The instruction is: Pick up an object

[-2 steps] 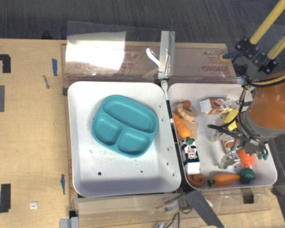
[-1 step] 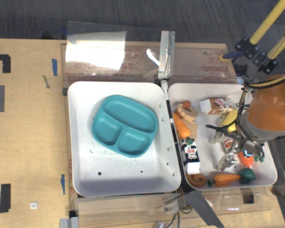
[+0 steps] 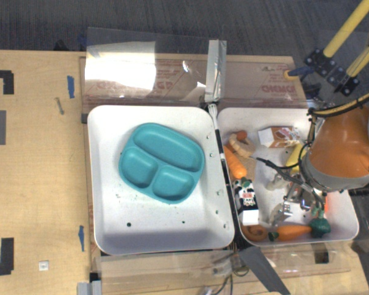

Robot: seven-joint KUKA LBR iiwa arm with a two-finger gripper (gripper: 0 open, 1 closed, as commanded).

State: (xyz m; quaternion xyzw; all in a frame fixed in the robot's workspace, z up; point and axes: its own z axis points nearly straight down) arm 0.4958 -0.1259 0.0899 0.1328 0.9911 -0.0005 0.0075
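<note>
The gripper [image 3: 293, 206] is low inside the right bin [image 3: 350, 226], among the toys. Its metal fingers are mixed with clutter and cables, so I cannot tell if they are wide, narrow or holding something. Nothing is seen clearly between them.

Around the gripper, by the clock: at about 6 o'clock, just beside it, lies a carrot [image 3: 289, 232] with a green top [image 3: 320, 227] near the bin's front wall. At 9 o'clock there is a small black-and-white toy [image 3: 248, 196] and under it a white block [image 3: 250, 217]. At 10 o'clock a second orange carrot-like piece [image 3: 235, 163] lies along the bin's left wall, and at 12 o'clock a printed packet [image 3: 283, 135] is near the back wall. Any of these can be the object to pick.

I judge the main risk is a bad close: the objects lie tight together, so the fingers may pinch two things, or push the carrot against the wall and miss it.

The arm [image 3: 339, 149] enters from 3 o'clock; its orange band is above the wrist, which points steeply down.

Far at 9 o'clock, the left bin [image 3: 104, 226] has a teal divided plate [image 3: 162, 161].
</note>
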